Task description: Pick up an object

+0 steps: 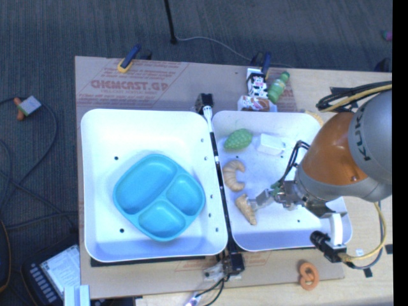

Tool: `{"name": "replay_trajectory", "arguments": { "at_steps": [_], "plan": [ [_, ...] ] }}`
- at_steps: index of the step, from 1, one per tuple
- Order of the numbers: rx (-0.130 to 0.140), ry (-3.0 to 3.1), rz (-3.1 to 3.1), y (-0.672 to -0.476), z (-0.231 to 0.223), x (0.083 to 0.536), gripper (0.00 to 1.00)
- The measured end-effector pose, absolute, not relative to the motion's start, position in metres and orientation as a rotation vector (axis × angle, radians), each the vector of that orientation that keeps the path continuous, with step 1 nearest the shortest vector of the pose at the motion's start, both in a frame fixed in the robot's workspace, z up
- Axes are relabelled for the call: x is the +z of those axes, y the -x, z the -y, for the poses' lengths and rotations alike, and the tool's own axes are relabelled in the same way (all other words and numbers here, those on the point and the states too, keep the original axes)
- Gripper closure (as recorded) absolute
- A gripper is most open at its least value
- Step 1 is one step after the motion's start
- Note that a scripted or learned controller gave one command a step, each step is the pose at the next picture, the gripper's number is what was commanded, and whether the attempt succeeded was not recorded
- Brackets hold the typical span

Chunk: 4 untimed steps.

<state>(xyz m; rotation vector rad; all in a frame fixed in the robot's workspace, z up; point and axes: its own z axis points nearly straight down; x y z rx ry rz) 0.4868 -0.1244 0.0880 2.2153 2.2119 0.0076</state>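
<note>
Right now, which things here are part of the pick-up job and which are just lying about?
Part of the job:
- claw, low in the right bin
- tan pastry piece beside the claw
- croissant
- green leafy item
- white block

Lying about:
- blue divided tray in the left bin
- green bottle and orange ring on the bench, outside the bins

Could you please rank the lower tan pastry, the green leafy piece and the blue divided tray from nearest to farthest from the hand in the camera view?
1. Lower tan pastry: right bin, just left of the hand.
2. Green leafy piece: right bin, top-left corner, well above the hand.
3. Blue divided tray: left bin, across the divider, farthest.
</note>
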Motion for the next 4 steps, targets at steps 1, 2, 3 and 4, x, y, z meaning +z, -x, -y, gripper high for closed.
{"name": "replay_trajectory", "arguments": {
  "at_steps": [1,2,3,4],
  "plan": [
    [0.009,-2.214,-2.207,-0.488,0.125,0.099,1.00],
    [0.002,-2.218,-2.223,-0.532,0.082,0.185,1.00],
    [-0.004,-2.222,-2.221,-0.595,0.144,0.158,1.00],
    [-0.001,-2.219,-2.222,-0.613,0.139,0.176,1.00]
  ]
}}
